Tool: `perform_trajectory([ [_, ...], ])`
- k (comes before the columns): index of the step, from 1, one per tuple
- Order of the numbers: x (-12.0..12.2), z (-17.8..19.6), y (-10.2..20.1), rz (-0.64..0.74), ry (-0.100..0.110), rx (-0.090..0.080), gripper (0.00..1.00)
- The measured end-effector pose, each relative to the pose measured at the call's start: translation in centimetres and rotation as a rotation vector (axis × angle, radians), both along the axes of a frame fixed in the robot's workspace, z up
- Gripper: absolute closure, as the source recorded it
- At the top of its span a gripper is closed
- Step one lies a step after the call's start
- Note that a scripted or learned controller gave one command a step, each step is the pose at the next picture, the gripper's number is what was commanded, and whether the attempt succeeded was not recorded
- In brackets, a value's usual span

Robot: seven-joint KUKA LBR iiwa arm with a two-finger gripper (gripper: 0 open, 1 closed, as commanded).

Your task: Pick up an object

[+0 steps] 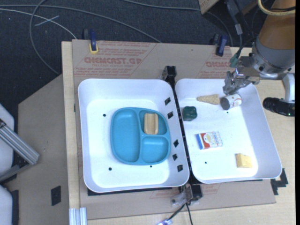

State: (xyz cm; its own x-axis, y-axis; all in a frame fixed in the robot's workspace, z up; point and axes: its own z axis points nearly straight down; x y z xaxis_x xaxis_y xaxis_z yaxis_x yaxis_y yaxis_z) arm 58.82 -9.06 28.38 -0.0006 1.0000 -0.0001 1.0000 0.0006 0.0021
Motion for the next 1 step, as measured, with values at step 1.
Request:
perform_trajectory([
  [1, 0.20, -1.38, 4.67, 0.003, 0.004, 0.001, 1.00],
])
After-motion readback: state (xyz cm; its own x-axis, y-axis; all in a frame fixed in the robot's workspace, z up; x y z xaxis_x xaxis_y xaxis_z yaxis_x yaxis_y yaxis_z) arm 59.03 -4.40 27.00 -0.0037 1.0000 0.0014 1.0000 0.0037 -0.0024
